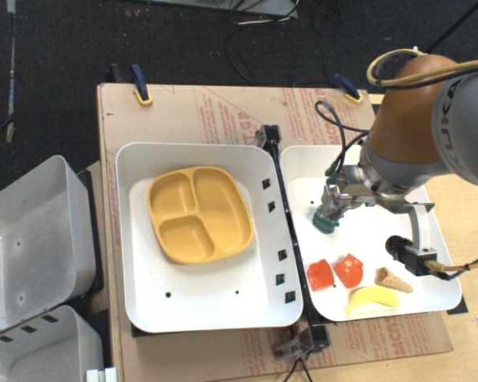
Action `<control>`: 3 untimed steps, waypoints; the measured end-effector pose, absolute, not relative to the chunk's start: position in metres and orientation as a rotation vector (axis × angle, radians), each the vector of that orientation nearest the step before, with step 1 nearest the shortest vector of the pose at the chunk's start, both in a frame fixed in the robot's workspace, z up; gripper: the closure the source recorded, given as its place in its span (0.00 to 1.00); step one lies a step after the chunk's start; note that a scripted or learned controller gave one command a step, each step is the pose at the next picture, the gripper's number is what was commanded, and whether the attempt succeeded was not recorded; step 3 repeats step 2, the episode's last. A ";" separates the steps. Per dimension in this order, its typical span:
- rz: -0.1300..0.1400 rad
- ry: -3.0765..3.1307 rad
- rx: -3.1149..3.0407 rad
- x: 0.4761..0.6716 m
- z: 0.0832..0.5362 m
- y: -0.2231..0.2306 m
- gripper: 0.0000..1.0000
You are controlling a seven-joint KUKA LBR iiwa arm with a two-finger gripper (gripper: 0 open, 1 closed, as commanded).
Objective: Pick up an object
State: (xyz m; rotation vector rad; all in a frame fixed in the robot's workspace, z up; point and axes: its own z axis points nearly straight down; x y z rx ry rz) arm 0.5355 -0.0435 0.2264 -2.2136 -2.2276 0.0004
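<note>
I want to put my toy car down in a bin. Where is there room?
The left bin has bare white floor along its near edge and left side, around the yellow divided plate. In the right bin, the far corner is free. Its near edge is crowded: two red pieces, a banana, a tan wedge, with the gripper above.

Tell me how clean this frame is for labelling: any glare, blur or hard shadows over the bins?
Camera view: lighting is even and soft, with mild brightness on the white bins but no washed-out glare; the yellow divided plate and the small toys are sharp; the arm looks slightly soft, and the gripper casts only a faint shadow on the right bin floor.
</note>
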 end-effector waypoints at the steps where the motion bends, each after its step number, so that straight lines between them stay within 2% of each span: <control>1: -0.001 -2.229 -2.213 0.528 0.236 0.003 1.00; 2: 0.001 -2.229 -2.210 0.526 0.228 0.063 1.00; 3: 0.001 -2.229 -2.210 0.526 0.228 0.063 1.00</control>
